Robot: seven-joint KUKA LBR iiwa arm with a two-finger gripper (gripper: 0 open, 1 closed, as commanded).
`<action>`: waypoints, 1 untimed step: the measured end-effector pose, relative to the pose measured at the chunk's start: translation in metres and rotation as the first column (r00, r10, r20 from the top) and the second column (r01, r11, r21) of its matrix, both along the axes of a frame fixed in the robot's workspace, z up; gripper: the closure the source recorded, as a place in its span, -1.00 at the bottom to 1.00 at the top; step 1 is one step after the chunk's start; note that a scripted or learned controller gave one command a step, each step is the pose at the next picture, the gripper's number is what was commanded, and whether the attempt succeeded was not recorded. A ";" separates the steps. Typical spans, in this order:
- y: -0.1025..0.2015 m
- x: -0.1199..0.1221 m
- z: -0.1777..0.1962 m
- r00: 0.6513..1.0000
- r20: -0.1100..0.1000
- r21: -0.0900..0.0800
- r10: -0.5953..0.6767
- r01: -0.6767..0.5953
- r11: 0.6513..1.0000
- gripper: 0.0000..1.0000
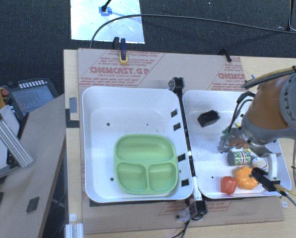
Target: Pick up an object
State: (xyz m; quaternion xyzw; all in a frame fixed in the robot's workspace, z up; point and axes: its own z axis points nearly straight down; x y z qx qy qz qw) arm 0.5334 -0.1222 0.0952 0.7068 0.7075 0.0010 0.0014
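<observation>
Right bin (pixel 207 145) open centrally (clutter (pixel 239 172) crowds its near-right corner).

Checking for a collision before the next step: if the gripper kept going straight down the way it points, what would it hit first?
Most likely the small can lying right under the gripper, beside the orange toy. Depth is unclear from this slanted view, so it might meet the right bin floor instead.

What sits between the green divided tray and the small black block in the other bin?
In the camera view, the green divided tray and small black block are separated by the two bins' adjoining white rims, fitted with black clips.
</observation>
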 end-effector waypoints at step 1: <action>0.002 -0.008 0.052 1.000 0.002 0.000 0.002 -0.002 1.000 1.00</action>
